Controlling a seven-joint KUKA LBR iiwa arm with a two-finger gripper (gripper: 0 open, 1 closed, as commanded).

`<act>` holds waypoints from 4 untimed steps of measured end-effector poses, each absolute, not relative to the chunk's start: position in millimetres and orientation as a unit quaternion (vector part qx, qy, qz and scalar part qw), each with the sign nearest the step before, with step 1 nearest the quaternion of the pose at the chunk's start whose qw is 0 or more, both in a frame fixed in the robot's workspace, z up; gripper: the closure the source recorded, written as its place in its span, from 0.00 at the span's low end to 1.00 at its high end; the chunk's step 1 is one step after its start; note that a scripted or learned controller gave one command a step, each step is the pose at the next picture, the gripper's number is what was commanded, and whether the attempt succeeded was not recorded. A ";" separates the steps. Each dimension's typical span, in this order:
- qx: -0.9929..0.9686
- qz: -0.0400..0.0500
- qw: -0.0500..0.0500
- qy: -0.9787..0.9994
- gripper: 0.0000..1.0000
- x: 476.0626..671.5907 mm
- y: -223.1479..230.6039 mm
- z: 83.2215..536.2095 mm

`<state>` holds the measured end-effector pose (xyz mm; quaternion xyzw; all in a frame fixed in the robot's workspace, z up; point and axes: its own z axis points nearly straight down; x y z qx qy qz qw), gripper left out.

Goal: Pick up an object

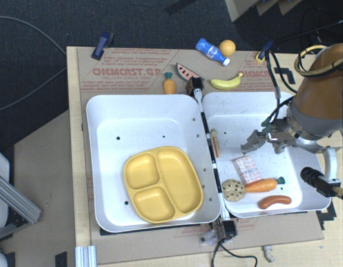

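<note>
The brown board-topped bench (132, 71) carries two shallow white bins side by side: the left bin (104, 121) and the right bin (238, 102). Along the far edge, directly on the board, lie a blue clip (102, 45), a small carrot (169, 85), a watermelon slice (186, 71), a banana (226, 82), a blue bottle (211, 51) and an orange (227, 47).

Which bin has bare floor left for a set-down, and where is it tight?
Left bin: bare along the far wall and left of the yellow tray. Right bin: bare in the far-left corner beyond the gripper. Crowded along its near wall: packet, cookie, carrot, sausage.
</note>
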<state>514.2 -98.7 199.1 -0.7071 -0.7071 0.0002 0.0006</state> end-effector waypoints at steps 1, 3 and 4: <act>-0.707 0.001 0.001 -0.707 0.00 514.9 -106.6 132.9; -0.707 0.000 0.000 -0.707 0.00 539.5 -93.8 84.3; -0.708 0.001 0.001 -0.707 0.00 478.4 -132.2 84.2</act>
